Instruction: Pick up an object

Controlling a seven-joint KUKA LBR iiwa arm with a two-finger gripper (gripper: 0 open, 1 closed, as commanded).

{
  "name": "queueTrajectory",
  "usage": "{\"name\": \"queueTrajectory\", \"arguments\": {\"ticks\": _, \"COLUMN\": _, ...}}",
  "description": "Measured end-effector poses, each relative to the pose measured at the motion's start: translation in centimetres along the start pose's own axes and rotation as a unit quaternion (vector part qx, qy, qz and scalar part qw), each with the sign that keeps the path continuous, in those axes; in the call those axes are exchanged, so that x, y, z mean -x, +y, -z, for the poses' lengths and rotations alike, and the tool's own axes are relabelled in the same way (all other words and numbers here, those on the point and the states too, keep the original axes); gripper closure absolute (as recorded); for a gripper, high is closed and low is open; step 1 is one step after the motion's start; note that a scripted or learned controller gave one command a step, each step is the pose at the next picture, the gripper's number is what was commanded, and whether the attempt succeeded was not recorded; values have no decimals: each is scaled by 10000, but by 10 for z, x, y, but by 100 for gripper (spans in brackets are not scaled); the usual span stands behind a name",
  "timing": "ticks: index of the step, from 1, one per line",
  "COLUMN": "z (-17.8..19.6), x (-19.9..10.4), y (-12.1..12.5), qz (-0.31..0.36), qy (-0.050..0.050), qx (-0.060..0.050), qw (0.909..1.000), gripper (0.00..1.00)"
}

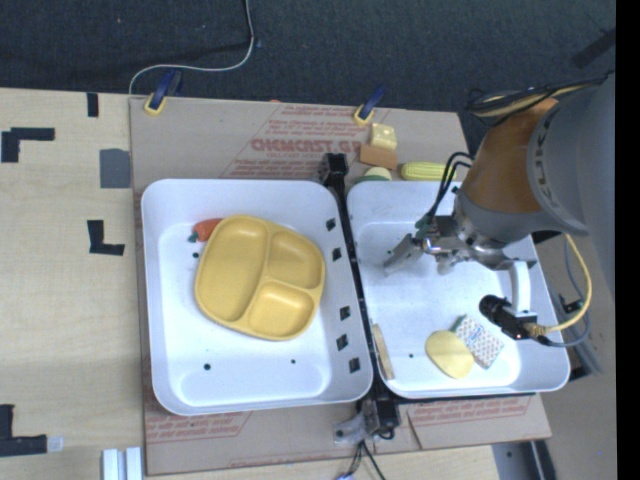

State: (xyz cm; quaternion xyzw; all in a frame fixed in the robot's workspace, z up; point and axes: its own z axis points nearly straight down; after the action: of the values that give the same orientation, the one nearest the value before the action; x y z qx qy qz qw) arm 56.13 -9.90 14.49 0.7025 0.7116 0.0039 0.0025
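Objects in right bin: a pale yellow lump [449,354] lies near the front right corner, touching a small checked packet [481,342] just to its right.
Right bin [400,378]: white, shallow; its middle floor is bare white.
Gripper [408,253]: over the back half of the right bin, near its left side, well apart from the lump and packet.
Gripper state: two thin fingers [400,257] point left and spread a little apart at the tips; nothing sits between them.
Arm [525,173]: comes in from the right, above the bin's back right part; the orange band sits above the wrist, the grey body behind it at the frame's right edge.
Wrist: tilted down and leftward, so the fingers lie low over the bin floor; contact with the floor cannot be told.
Cable: a yellow hose [570,318] loops down the arm's right side to a black fitting [500,316] above the packet.
Left bin [180,368]: holds a yellow divided plate [260,276], tilted, filling its middle; a small orange-red thing [205,229] peeks out at the plate's back left edge.
Behind the bins: a tan block [379,146], a yellow-green item [424,171] and a pale round piece [376,175] on the cardboard [230,138].
Bench: wood-coloured with dark marks at left.
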Motion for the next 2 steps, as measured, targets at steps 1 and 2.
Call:
{"name": "queueTrajectory", "arguments": {"ticks": 1, "z": -63, "x": 110, "y": 40, "qz": -82, "qy": -27, "qx": -30, "qw": 10000, "gripper": 0}}
{"name": "queueTrajectory", "arguments": {"ticks": 2, "z": -60, "x": 22, "y": 44, "qz": -30, "qy": -13, "qx": -36, "qw": 10000, "gripper": 0}}
